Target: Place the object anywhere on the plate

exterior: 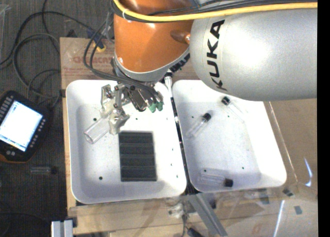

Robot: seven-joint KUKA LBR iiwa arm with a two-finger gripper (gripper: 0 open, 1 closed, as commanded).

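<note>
From above, two white bins sit side by side on the bench. The left bin (77,179) has a dark ribbed plate (137,156) lying flat near its middle, with bare white floor on the plate's left side and along the front. A clear tube (98,130) lies tilted just up and left of the plate, not on it. The right bin (268,174) holds more clear tubes with black caps (198,123), well apart, with lots of bare floor between them. The big grey and orange arm (154,24) reaches in from the right and hangs over the back of the left bin. Its gripper (114,113) points down, right by the tube's upper end. I cannot tell if its jaws are open or closed, or if they have the tube.
</note>
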